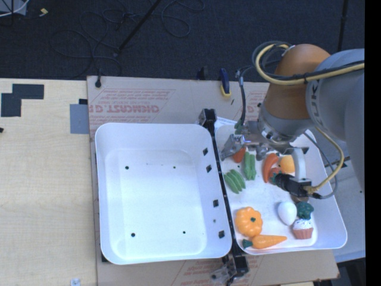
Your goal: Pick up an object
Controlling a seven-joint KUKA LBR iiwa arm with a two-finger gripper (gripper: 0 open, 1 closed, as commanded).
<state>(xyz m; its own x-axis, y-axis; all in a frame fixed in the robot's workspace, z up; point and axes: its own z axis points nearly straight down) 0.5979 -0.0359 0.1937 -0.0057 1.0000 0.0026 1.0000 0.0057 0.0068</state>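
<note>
Over the right bin [333,234], reaching in from the right: grey arm [339,94] with orange band [297,70], wrist bent down toward the bin's far left corner. Gripper [238,145] low at that corner, metal fingers [229,148] pointing left toward the divider between the bins. Nothing visibly between the fingers; whether spread or closed, cannot tell from this angle. Just below the gripper, a small red-orange piece [239,156], touching or nearly touching the fingertips, partly hidden by them. Right beside it, a green pod [249,166] lying roughly upright in the view, and nearer and to the left a second, darker green vegetable [234,180] tilted on a slant. To the right, under the wrist, a red pepper [271,165] and a yellow-orange fruit [287,164], close together, partly covered by a black fitting [293,185] on the arm. Nearer in the bin: a small pumpkin [249,220] by the left wall, a carrot [268,241] lying flat along the near rim just beside it, a white egg [287,212] to the right, and a cupcake [302,228] with a dark green top touching the egg's near right side. Left bin [107,159] alongside, white, with small dark dots on its floor. Both bins on a cardboard sheet [143,103] with red print, on a pale wooden bench [41,189]. Cables [178,16] on the dark floor at the far side.
</note>
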